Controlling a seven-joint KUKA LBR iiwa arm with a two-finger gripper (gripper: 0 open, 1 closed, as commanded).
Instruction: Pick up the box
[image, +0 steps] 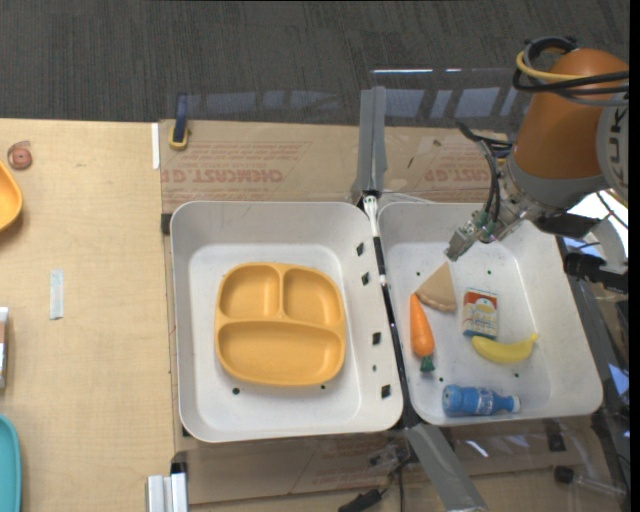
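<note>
Two white bins, gripper (468, 240) over the right one.

We note the left bin (190, 300) holds a yellow divided plate (281, 325). The right bin (560, 390) holds the box (480, 313), a wedge of bread (437, 291), a carrot (422, 329), a banana (505, 348) and a blue bottle (478, 401). The box lies flat just below the fingers, apart from them, with the bread beside it. We cannot tell whether the fingers are spread or closed; nothing shows between them.
</note>
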